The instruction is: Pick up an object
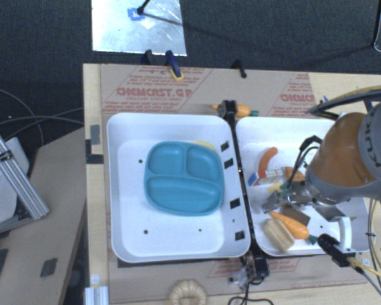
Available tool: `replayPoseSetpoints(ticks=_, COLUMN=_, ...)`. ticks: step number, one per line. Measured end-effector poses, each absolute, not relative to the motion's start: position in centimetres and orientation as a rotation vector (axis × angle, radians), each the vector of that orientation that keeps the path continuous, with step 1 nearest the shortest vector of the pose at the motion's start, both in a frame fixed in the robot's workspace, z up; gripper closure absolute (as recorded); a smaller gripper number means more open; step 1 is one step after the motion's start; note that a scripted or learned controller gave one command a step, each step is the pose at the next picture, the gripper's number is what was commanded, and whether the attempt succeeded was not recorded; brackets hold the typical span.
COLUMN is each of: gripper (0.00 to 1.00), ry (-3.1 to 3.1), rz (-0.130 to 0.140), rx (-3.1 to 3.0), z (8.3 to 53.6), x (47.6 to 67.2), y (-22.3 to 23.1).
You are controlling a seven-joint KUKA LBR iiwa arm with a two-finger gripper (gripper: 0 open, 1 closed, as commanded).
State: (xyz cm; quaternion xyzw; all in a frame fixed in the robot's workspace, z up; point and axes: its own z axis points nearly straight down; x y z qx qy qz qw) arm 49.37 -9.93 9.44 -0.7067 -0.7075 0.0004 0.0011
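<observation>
Cardboard-covered worktop (267,84) is carrying 2 shallow white bins, and the pincer (280,197) is hovering over the right bin's (254,127) clutter beside an orange plastic carrot (291,225), its opening impossible to tell, nothing visibly lifted.

Two bins sat side by side on the bench (273,88), touching along a shared middle edge. The left bin (124,170) held a divided plate (183,176) near its centre. In the right bin (257,138), a toy sausage (266,161) lay toward the back, a toy carrot (291,224) lay toward the front, and a bread roll (277,235) lay just in front of the carrot, touching it. The arm (346,157) reached over the right bin from the right, its gripper (284,197) between the sausage and the carrot.
</observation>
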Motion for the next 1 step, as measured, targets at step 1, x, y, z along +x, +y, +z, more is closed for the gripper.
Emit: replayPoseSetpoints(ticks=1, gripper=0.00, ry=-2.221, rz=0.000, rx=-2.220, z=8.39, x=49.40, y=-9.91)
